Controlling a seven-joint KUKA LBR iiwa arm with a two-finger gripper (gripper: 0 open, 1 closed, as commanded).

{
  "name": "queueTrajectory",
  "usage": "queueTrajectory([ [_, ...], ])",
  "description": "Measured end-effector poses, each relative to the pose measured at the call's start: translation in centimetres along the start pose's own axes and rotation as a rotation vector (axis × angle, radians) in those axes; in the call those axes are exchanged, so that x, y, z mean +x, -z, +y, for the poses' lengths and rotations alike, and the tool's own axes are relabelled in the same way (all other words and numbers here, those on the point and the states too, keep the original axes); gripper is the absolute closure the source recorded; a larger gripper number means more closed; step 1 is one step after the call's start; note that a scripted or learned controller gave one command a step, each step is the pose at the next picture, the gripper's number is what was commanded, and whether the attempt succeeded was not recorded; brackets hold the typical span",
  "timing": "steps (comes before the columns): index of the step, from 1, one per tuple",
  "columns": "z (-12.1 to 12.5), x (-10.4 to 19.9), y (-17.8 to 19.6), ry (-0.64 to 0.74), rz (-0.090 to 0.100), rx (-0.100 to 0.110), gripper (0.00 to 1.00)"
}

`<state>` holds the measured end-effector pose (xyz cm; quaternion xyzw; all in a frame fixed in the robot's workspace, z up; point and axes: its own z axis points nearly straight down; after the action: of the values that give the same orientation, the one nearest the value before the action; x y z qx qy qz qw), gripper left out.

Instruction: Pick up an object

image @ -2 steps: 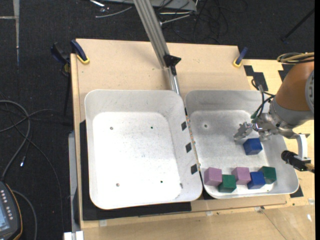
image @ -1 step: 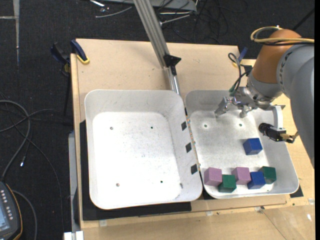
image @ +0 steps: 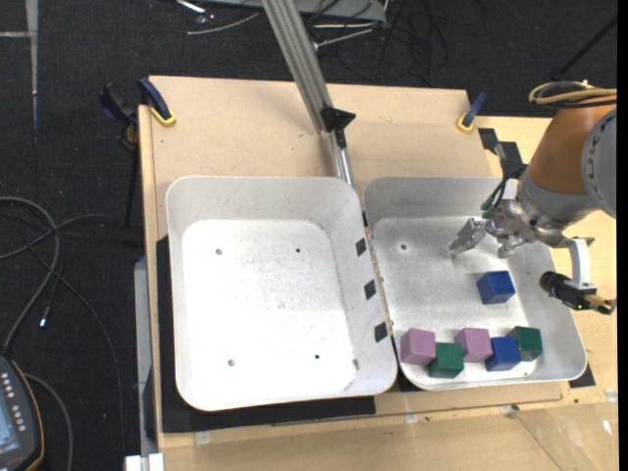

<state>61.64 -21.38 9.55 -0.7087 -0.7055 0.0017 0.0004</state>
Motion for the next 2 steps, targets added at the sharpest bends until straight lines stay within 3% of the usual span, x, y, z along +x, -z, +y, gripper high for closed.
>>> queueTrajectory([
  [1,-5.2,0.5,-0.1,0.002,0.002,0.001,0.00],
  [2,-7.7,-1.1,0.2,0.001,0.001,-0.001,0.00],
])
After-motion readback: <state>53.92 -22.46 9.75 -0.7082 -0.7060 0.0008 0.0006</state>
